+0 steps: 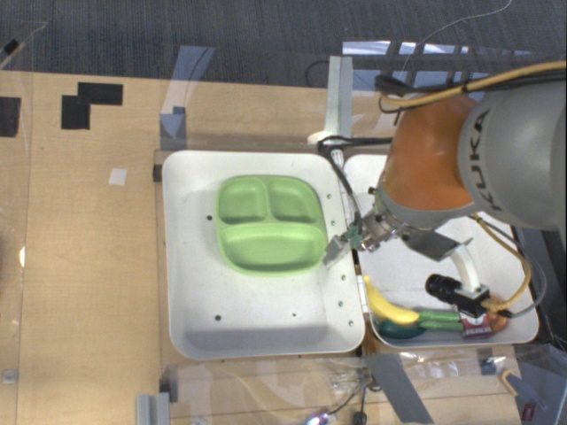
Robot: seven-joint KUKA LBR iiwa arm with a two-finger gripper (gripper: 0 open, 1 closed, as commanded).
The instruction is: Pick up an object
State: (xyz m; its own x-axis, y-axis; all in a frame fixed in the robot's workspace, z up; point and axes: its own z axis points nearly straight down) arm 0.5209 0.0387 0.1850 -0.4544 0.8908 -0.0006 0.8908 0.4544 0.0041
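Observation:
A light green divided plate (268, 223) lies in the left white bin (257, 330), toward its back. My gripper (344, 243) hangs low over the wall between the two bins, just off the plate's right edge. A yellow banana (388, 305) lies at the front of the right bin (523, 330). Beside it are a dark teal piece (400, 329), a long green item (439, 320) and a dark red item (481, 328). I see nothing clearly held in the gripper.
The grey and orange arm covers most of the right bin from above. A metal post (340, 96) stands behind the bins at the divider. Wooden bench surface (80, 264) stretches away to the left.

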